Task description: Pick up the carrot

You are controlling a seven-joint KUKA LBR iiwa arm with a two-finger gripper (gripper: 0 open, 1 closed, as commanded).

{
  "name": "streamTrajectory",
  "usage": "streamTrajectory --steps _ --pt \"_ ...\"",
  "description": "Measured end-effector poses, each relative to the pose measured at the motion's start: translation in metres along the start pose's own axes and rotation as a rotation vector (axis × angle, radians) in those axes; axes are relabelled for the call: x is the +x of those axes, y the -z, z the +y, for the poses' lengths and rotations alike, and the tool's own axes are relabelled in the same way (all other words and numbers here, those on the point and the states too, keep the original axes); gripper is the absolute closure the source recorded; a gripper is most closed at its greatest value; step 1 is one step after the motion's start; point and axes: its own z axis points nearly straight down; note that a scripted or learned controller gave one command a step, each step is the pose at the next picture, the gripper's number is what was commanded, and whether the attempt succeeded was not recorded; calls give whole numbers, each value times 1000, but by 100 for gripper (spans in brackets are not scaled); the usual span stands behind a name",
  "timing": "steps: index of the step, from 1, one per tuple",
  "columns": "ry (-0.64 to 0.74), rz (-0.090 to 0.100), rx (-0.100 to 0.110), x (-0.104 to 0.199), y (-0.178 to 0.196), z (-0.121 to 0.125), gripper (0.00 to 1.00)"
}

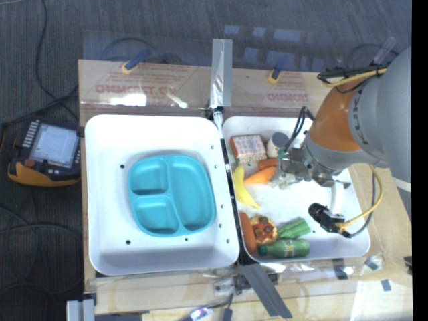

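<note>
Gripper (286,168) hung low in rt bin (348,246), tip just beside carrot (259,175), poss. touching. Couldn't tell its open/closed state. Carrot lay near banana (241,187), below small box (247,146).

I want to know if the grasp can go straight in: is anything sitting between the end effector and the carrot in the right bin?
Nothing visible does. The end effector sits right at the carrot's right end. Close neighbours: a banana on the carrot's left and a red box behind it.
</note>
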Motion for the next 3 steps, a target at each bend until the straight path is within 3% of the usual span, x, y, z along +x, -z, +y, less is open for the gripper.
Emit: streamTrajectory --steps 1,2,3 --pt "8 1 11 18 -21 19 100" --pt "-40 -1 19 74 72 56 100" --pt "-41 -2 20 73 71 55 0"
